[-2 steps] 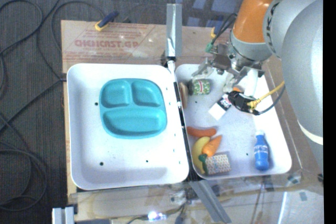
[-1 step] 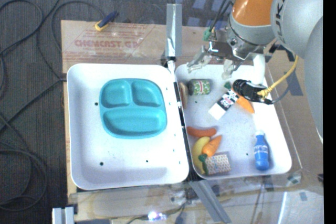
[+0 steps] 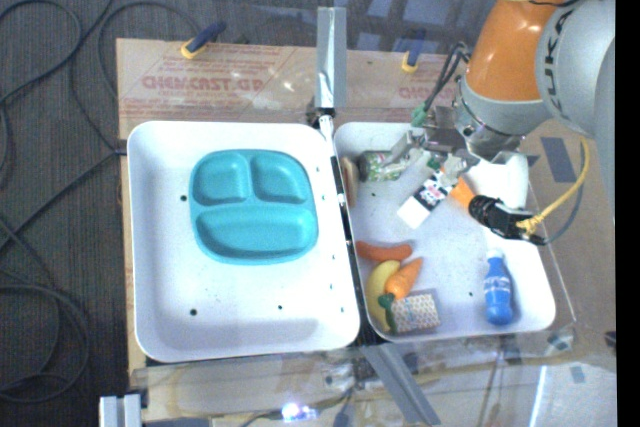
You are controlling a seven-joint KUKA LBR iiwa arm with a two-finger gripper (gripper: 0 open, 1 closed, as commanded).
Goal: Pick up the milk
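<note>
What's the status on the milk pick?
Gripper low in right bin, finger state unclear. Milk lying beside it, not held. Carrots and blue bottle lie nearer the front.

Two shallow white plastic bins sit on the counter: a left bin [image 3: 150, 215] and a right bin [image 3: 530, 305]. One turquoise divided plastic tray [image 3: 255, 207] lies in the left. The right holds one blue bottle [image 3: 497, 290], two orange carrots [image 3: 385, 251] [image 3: 404, 278], one yellow banana [image 3: 377, 285] and one small white carton [image 3: 423, 202].
</note>
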